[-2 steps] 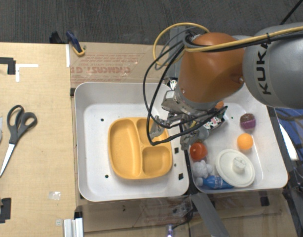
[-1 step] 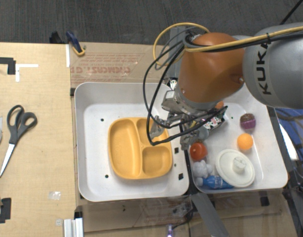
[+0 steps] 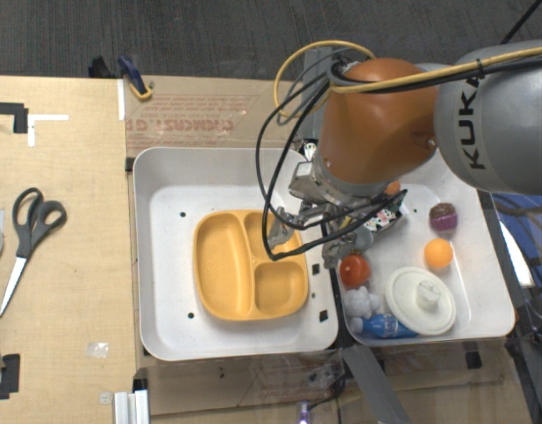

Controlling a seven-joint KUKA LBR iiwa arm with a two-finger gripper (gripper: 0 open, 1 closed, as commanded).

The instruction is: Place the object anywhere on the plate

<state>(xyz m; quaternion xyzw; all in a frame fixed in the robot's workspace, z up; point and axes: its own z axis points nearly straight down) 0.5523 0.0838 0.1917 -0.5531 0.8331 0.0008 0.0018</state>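
While the jaws hover over the yellow divided plate, I cannot tell their state. If nothing is held, the release delivers nothing; dangling cables could snag the plate's rim.

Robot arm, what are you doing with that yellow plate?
The arm reaches in from the right and hangs over the spot where the two white bins meet. The yellow plate lies in the left bin with nothing on it yet. The toys sit in the right bin: an orange ball, a purple ball, a red toy and a white lid.
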